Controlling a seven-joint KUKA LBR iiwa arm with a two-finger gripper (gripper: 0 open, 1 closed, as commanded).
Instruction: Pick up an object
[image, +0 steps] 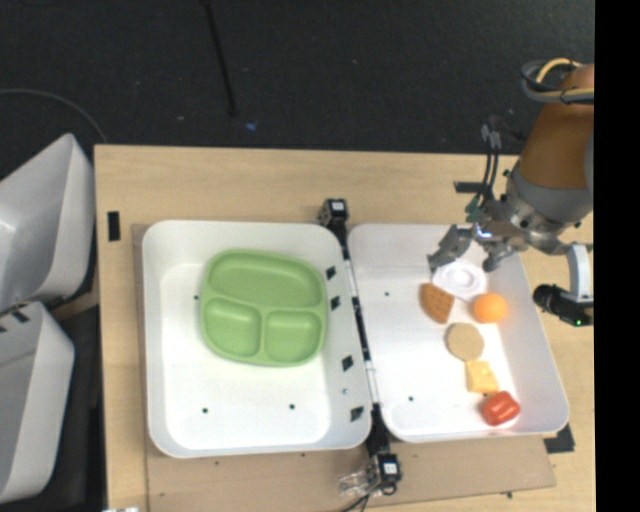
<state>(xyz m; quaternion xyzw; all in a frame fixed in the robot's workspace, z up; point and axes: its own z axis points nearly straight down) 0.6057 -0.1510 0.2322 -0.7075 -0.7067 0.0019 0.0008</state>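
My pincer (470, 243) hangs spread open, gripping nothing, over the right shallow white plastic bin (400, 400), just above a small round white lid-like disc (461, 279). The left bin (170, 420) bears a green three-compartment plate (264, 306). I'd descend squarely on the disc, clear of the neighbouring orange ball (489, 308) and brown bread-like wedge (436, 302).

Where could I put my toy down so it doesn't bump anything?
The right bin has a bare left half, between the middle divider and the food. The left bin has a bare strip below the green plate. It is crowded on the right side, where the orange ball, cookie and tool sit.
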